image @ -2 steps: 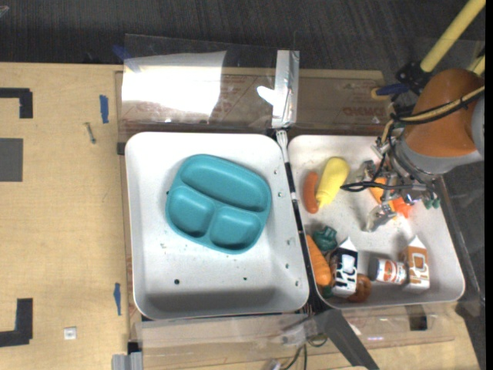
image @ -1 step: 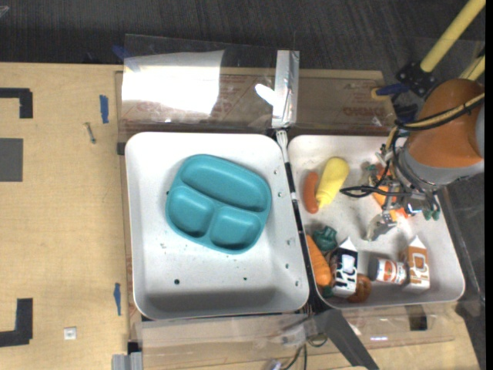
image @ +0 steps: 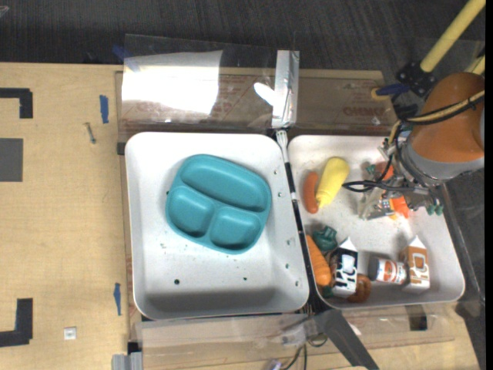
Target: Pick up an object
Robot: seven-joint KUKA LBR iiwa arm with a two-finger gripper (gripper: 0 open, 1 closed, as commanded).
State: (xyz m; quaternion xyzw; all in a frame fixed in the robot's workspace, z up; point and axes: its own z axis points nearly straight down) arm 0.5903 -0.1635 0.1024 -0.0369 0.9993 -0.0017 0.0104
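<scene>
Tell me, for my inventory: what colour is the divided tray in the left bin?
Teal, seen in the camera view: divided tray.

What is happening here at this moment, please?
A robot arm reaches in from the right over the right bin, and its gripper hangs low above small items there. That bin holds a yellow bottle, a carrot, a small milk carton and other toy groceries. The left bin holds a teal divided plate. I cannot tell whether the gripper has caught anything.
</scene>
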